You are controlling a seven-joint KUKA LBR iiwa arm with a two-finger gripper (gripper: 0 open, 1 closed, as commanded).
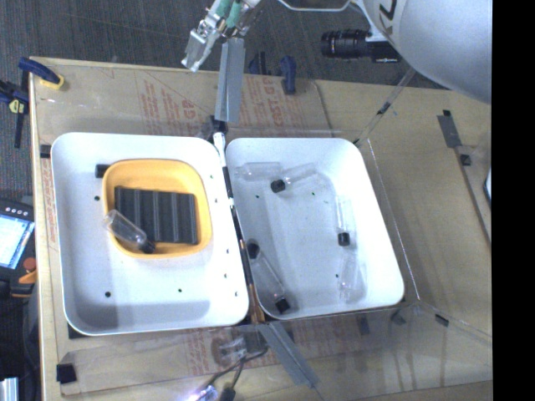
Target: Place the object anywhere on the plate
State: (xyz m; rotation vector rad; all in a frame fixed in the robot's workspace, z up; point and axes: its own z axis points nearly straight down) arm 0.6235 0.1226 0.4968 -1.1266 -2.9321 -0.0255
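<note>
A yellow plate [152, 170] with a dark ridged middle sits in the left white bin [125, 307]. A clear tube with a black cap [127, 226] lies tilted across the plate's lower left, partly on the rim. My gripper [197, 54] hangs high beyond the far edge of the bins, above the bench's back, well away from the plate and the tube. I see nothing carried by it.
The right white bin [382, 224] holds several clear tubes with black caps, such as one at the back [288, 178], one at the right [342, 224] and one at the front [269, 289]. A grey bar [229, 78] stands behind the bins.
</note>
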